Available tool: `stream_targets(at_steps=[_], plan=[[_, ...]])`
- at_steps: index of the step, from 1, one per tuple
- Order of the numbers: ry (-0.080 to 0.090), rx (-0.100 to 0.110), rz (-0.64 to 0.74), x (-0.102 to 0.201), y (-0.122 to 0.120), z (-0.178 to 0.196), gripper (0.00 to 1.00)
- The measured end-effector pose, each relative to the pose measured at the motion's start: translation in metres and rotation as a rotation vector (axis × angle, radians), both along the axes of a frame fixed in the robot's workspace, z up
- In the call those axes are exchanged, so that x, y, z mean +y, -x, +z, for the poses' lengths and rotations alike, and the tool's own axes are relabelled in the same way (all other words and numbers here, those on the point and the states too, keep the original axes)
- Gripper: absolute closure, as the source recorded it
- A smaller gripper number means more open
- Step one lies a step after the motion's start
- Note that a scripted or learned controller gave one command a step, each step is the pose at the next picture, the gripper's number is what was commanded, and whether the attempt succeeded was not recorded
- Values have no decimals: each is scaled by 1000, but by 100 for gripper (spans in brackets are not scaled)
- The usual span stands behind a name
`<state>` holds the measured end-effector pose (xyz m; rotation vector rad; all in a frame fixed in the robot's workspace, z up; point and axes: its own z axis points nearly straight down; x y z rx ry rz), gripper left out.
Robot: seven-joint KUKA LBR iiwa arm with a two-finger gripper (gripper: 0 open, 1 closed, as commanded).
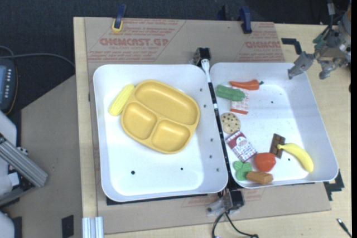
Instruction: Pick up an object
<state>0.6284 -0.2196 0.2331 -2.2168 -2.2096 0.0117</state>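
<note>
My pincer (311, 67) hangs open and unladen over the right bin's (312, 103) far corner; that bin holds carrot (245, 85), cookie (229, 121), tomato (265, 161) and banana (299, 155), the left bin (106, 120) a yellow tray (159, 115) and corn (121, 99).

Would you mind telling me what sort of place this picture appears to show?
Probably a robotics lab bench: a gripper reaches over two white bins clamped onto a board, holding toy food such as a banana and a yellow divided tray.

Robot lab: clamped bench (167, 36), cables (234, 226)
</note>
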Motion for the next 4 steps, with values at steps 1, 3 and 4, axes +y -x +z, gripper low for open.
stream_targets(at_steps=[1, 3, 4], plan=[[4, -15, 3, 1, -3, 9, 0], [2, -9, 3, 2, -3, -82, 0], [2, -8, 4, 2, -3, -125, 0]])
